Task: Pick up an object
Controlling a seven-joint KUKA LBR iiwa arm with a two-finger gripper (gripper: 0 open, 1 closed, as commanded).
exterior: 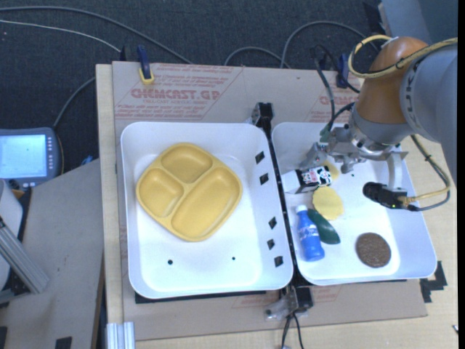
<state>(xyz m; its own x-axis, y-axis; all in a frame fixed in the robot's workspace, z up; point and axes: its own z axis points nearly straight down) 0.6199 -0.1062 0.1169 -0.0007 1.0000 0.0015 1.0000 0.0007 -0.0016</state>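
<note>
The likeliest target is the small black-and-white carton (pixel 314 177), lying near the divider side of the right bin (pixel 414 257), just under the gripper (pixel 328 160). The gripper hangs directly above the carton's upper edge, but whether it is wide, narrow or closed on anything cannot be told from this slant; nothing is visibly held.

Just below the carton sits a yellow round piece (pixel 329 203), touching a dark green object (pixel 325 227), and beside that a blue bottle (pixel 309 234) lies along the divider. A brown disc (pixel 373 249) rests well apart from the carton, toward the bin's lower corner.

The risk, I judge, is crowding: a descent could nudge the carton against the yellow piece or the bin wall, so it slips out.

Left of the carton, the left bin (pixel 145 260) holds a yellow compartment tray (pixel 189 191). Both bins rest on a cardboard sheet (pixel 182 89) over dark carpet, with cables trailing behind.
</note>
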